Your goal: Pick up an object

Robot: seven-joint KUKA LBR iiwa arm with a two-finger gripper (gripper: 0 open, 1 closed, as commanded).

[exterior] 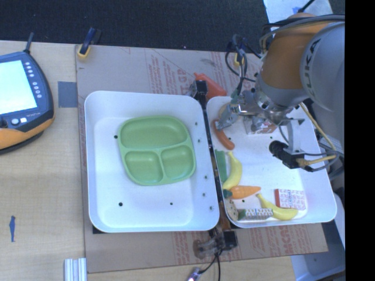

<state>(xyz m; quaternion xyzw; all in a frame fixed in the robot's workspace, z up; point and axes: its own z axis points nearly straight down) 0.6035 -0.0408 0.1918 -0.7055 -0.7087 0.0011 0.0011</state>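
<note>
Camera view: grey arm with orange band [299, 57] reaches over the right shallow white bin [319, 183]. Its two-finger gripper [225, 120] hangs at the bin's far left corner; jaw state cannot be told. Directly below lies a brown sausage-shaped toy [222, 137], then a yellow plastic banana [234, 170] and orange toy carrot [245, 191]. A green compartment plate [156, 150] sits in the left white bin [105, 209].

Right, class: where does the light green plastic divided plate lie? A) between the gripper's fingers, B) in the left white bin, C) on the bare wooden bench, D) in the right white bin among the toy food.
B: the light green plastic divided plate lies flat on the floor of the left white bin, apart from the arm.
</note>
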